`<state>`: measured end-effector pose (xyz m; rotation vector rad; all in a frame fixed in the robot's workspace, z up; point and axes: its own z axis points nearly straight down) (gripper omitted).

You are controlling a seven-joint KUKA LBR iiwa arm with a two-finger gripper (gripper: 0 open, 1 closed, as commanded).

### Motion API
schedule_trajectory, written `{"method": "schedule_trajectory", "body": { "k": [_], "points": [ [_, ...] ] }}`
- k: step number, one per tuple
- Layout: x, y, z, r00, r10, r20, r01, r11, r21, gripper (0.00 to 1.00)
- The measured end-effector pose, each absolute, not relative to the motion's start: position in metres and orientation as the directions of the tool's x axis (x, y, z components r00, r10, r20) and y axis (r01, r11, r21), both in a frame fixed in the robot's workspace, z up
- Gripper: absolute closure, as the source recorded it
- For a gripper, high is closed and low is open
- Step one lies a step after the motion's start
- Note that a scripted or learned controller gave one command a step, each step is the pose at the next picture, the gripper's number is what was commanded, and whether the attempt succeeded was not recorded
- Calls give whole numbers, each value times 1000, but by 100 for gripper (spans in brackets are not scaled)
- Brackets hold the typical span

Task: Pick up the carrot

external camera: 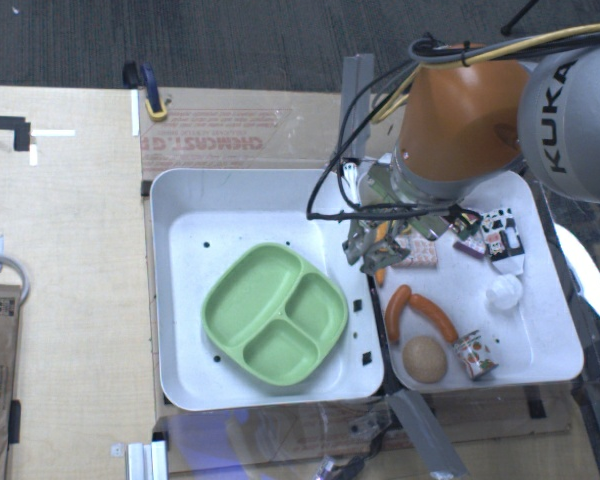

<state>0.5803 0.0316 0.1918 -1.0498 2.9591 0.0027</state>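
Camera view: the grey arm with its broad orange band comes in from the right and hangs over the near-left corner of the right bin (568,340). The end effector (378,246) is a dark, cluttered mass under the wrist, just beside the wall that the two bins share. Cables loop around it, and I cannot tell whether it is apart, together or clamped on something.

The carrot (382,233) seems to be the orange streak showing inside that mass, with a small orange tip poking out just below the end effector. Most of it is hidden, so whether it is gripped or merely lies underneath cannot be read.

Just to the right of the end effector, touching its outline, lies a pink-and-white packet (421,255). Farther right are a small purple item (470,249) and a black-and-white packet (501,234), with a white round lump (502,291) below them.

Below the end effector two orange-red sausage shapes (396,314) meet at their upper ends, one upright and one slanting right. Below those sit a brown ball (425,359) and, beside it, a small printed carton (476,356).

To the lower left of the end effector, across the shared wall, the left bin (161,268) holds a green three-part plate (275,313), lying flat and well apart from the end effector.

Far to the left stretches the pale wooden surface (60,268), and a cardboard sheet (220,133) lies up and left of the end effector.
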Motion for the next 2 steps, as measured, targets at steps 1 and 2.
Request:
{"method": "schedule_trajectory", "body": {
  "k": [1,2],
  "points": [
    [651,-13,193,-933,-360,-6,-360,933,-1,100],
    [660,-9,242,-855,-519,-7,-519,855,-2,100]
  ]
}}
